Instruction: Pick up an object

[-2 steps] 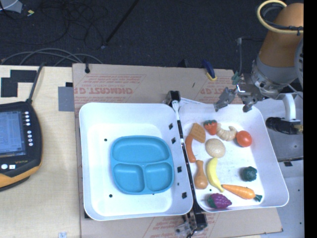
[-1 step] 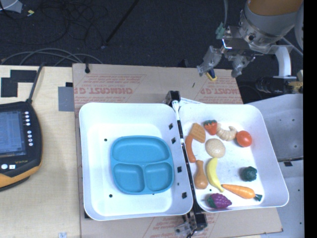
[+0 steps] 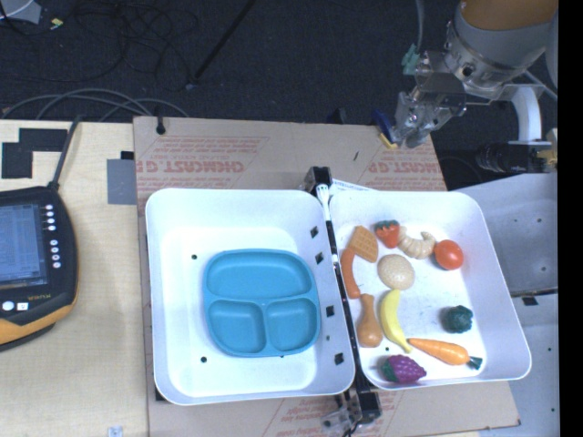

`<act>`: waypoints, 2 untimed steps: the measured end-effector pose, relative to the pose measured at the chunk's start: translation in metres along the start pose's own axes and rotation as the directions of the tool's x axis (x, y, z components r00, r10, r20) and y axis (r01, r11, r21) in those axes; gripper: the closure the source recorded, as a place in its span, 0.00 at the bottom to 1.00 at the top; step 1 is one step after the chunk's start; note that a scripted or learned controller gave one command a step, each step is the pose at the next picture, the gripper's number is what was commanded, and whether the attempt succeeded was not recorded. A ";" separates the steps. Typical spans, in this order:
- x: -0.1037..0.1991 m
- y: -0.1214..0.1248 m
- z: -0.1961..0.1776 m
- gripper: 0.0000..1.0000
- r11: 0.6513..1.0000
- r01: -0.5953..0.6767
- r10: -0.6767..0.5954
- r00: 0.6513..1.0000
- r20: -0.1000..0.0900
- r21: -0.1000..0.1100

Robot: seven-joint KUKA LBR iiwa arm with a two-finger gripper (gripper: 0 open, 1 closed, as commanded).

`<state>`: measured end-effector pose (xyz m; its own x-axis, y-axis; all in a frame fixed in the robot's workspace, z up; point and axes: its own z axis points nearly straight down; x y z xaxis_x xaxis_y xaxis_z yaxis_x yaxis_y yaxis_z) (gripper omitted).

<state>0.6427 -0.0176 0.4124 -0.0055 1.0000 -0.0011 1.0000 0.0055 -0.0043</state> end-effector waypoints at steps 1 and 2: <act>0.049 -0.022 0.087 1.00 1.000 -0.001 0.001 1.000 -0.002 0.009; 0.131 -0.075 -0.002 1.00 1.000 0.003 -0.003 1.000 -0.004 -0.007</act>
